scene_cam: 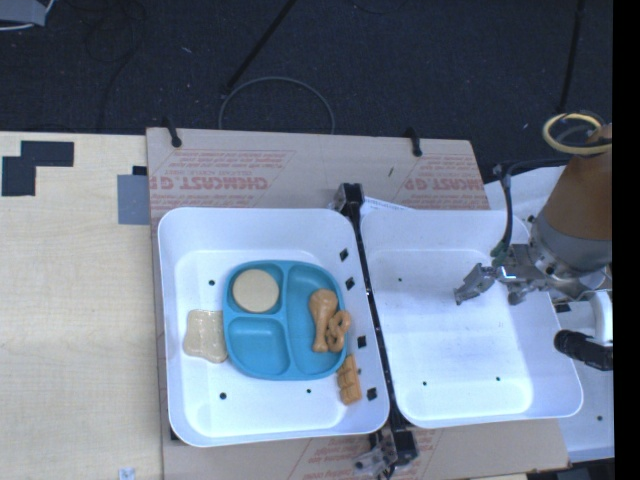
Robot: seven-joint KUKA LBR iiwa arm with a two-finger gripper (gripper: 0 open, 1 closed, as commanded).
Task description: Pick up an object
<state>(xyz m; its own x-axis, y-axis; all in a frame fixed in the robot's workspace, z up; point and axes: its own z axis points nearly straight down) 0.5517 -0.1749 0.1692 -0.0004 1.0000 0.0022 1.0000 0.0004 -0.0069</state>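
Two shallow white bins sat side by side on a cardboard sheet, seen from above at a slant, with a pale wooden table (70, 308) stretching to the left and dark carpet across the top of the frame.

The left bin (190, 238) held a blue divided tray (262, 353) near its middle. A round tan disc (255, 290), like a cracker or biscuit, lay in the tray's upper left compartment. A knobbly brown pretzel-like piece (328, 320) lay in the tray's right compartment. Just outside the tray, touching its left edge, a pale cream slab (205, 335) rested on the bin floor. A small brown lumpy piece (348, 379) lay on the bin floor beside the tray's lower right corner, close to the bin's right wall.

The right bin (450, 408) showed a bare white floor with a few small dark dots.

The arm (582, 203) entered from the right edge of the frame, its orange-brown band visible above a grey wrist. Its pincer (475, 286) hung over the upper right part of the right bin, pointing left, well apart from every item in the left bin. Nothing lay between its fingers, but whether they were released or clenched could not be told from this angle.
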